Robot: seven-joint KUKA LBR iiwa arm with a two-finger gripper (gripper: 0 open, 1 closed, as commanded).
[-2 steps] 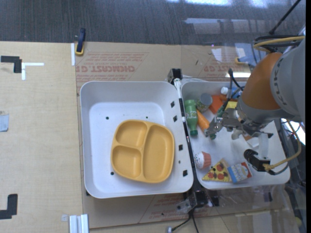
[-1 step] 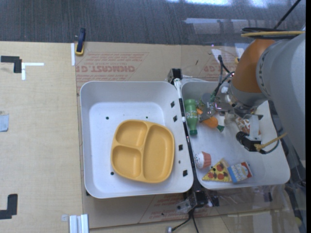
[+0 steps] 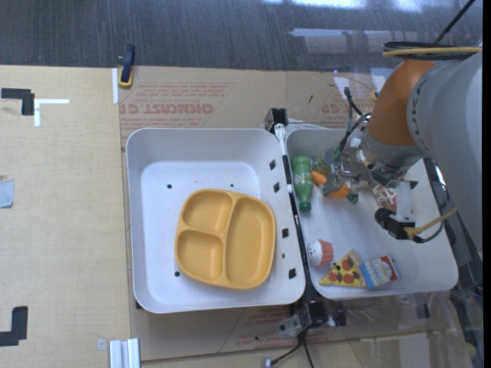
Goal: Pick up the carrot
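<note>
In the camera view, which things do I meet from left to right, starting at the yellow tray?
Yellow divided tray → green bottle → carrot → small blue-and-red carton.

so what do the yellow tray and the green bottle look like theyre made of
Divided tray: likely molded plastic, matte yellow, one even colour with soft rounded compartment walls. Green bottle: probably plastic too, slightly glossy, with a paler label band; too small to be sure.
</note>
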